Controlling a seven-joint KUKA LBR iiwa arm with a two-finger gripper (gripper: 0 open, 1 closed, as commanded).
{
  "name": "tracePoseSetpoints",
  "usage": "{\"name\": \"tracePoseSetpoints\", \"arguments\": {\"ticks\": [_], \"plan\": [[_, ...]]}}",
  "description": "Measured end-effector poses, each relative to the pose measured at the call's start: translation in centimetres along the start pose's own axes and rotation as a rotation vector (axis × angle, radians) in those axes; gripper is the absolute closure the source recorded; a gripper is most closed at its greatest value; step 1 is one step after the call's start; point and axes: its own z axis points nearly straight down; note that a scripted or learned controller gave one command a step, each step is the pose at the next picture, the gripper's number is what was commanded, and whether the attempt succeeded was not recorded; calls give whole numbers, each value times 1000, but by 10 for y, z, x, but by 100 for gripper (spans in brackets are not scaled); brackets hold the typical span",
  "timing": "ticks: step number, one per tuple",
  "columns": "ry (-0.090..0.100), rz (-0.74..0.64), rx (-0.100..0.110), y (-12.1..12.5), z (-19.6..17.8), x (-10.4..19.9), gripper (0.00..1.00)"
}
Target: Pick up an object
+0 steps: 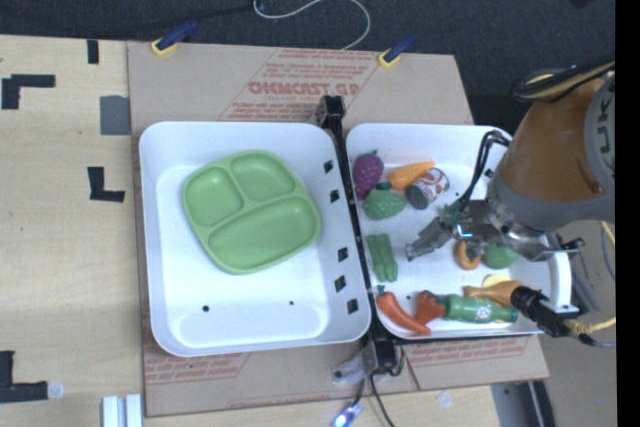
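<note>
Gripper (420, 246) hovering low in the right bin (452, 133), jaws apart, nothing held; I'd centre over the green pepper (381, 256) before closing.

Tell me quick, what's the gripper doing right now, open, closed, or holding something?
Gripper: over the right bin, fingers spread open, nothing between them.
</note>
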Motion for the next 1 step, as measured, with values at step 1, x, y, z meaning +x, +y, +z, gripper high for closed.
{"name": "tracePoseSetpoints", "arguments": {"ticks": [1], "plan": [[2, -9, -20, -1, -182, 67, 0]]}}
